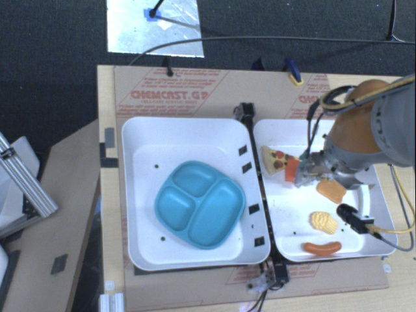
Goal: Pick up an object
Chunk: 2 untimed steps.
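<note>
In the right bin (374, 242) lie several toy foods. A pizza slice (273, 157) rests at the bin's upper left, with a red piece (292, 169) just beside it. My gripper (304, 173) hangs low over the bin, right against that red piece and left of an orange-brown bread piece (331, 190). A yellow corn piece (324, 221) and a reddish sausage (321, 247) lie nearer the front edge. The arm's grey and orange wrist (357, 132) covers the bin's upper right part.
The left bin (140, 174) holds a blue divided plate (199, 203). A black divider with clips (255, 174) runs between the bins. Black cables (356, 218) trail from the wrist over the right bin's right side.
</note>
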Tool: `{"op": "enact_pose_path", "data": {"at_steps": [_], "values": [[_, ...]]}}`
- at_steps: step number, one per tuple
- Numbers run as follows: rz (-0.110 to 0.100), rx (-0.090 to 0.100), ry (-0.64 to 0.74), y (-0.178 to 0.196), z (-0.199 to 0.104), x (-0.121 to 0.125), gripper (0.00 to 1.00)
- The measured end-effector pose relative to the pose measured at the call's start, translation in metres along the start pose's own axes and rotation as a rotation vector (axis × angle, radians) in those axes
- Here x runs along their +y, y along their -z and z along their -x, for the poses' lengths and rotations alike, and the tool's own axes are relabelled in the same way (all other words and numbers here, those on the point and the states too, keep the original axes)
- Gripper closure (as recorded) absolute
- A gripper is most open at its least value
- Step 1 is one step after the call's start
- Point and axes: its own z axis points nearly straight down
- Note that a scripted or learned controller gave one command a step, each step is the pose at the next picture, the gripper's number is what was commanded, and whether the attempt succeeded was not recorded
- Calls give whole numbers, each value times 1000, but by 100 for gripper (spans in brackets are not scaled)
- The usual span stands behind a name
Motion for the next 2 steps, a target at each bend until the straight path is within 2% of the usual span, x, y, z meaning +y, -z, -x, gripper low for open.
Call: {"op": "enact_pose_path", "data": {"at_steps": [1, 2], "values": [[1, 0, 4, 48, -8, 6, 100], [2, -1, 0, 101, 2, 2, 100]]}}
